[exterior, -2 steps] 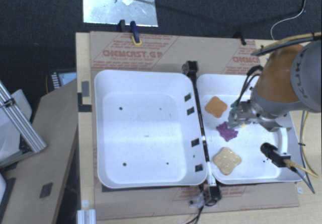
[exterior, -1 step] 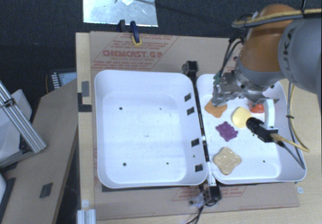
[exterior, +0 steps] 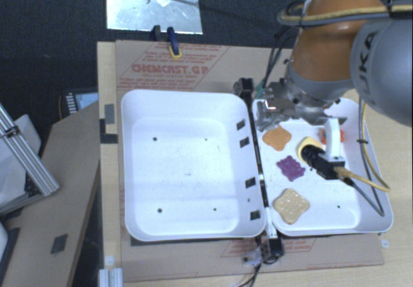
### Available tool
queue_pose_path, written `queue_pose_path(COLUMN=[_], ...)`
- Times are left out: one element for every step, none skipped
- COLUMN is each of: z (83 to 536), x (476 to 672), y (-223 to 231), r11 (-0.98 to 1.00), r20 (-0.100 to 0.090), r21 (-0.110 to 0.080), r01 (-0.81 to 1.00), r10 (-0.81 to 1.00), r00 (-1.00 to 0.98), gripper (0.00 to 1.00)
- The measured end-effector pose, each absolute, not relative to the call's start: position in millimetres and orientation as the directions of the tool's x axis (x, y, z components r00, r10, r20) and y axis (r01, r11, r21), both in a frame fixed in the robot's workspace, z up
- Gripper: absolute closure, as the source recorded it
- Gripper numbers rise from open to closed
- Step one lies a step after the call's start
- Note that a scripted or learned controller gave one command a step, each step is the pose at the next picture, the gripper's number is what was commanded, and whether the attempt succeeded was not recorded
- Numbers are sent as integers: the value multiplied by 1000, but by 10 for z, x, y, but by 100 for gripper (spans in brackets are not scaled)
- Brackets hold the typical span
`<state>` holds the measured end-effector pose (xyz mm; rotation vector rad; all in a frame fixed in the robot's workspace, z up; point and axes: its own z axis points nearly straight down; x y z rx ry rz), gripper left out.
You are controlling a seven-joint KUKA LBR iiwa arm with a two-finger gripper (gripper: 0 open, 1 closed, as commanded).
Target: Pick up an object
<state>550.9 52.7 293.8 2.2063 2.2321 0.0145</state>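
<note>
You can't read the fingers on the gripper [exterior: 272,106] from here — the orange wrist band and grey housing sit right over them, so wide or narrow is anyone's guess. The head hangs low over the back left corner of the right-hand white bin [exterior: 371,215], hard by the divider, which looks like a descent lined up on something just below it.

Nearest to it is the flat orange-brown cracker-like piece [exterior: 277,138], just beside the head and lying flat — the likeliest target, in my judgement. Further out you've got a purple waffle-shaped piece [exterior: 291,167], a pale tan toast-shaped slab [exterior: 291,205] near the front wall, and a yellow rounded piece [exterior: 308,146] partly behind black cabling. All sit apart, none stacked.

Beyond the divider lies the left-hand white bin [exterior: 187,163], both on the cardboard-covered worktop [exterior: 171,63].
</note>
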Motion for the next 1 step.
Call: queue_pose_path(z=[3980], x=[5355], y=[926], r11=[10], r20=[5], r21=[14], r01=[1000], r10=[1000], r00=[-10], gripper=[100])
